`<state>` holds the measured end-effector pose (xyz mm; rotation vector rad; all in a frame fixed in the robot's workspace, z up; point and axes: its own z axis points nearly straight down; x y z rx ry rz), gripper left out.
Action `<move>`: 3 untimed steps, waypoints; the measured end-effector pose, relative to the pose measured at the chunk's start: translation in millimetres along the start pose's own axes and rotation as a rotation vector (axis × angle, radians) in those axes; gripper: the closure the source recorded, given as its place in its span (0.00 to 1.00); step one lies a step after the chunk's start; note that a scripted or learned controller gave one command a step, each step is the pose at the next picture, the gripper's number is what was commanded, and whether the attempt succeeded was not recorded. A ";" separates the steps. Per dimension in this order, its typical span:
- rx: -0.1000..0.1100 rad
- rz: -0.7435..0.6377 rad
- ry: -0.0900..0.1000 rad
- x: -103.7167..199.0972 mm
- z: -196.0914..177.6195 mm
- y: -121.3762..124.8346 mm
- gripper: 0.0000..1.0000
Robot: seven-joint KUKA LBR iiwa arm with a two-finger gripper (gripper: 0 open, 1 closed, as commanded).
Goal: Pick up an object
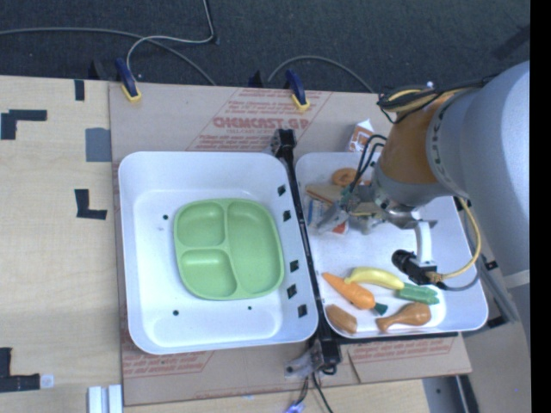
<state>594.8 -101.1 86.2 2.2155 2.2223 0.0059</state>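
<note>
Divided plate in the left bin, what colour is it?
Light green, the divided plate, clearest in the camera view.

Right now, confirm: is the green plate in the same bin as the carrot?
No, the green plate lies in the left bin, while the carrot lies in the right bin.

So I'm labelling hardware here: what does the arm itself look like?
The arm is bulky, rounded and light grey, with an orange band above the wrist. Black and yellow cables loop around it. The gripper end looks dark metal with a white bracket.
</note>
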 end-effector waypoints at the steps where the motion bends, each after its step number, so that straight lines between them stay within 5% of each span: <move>1: 0.045 0.009 0.009 -13.5 4.2 55.0 0.00; 2: 0.021 0.001 -0.001 -14.6 -7.1 59.5 1.00; 3: 0.005 0.000 0.001 85.8 -98.4 40.6 1.00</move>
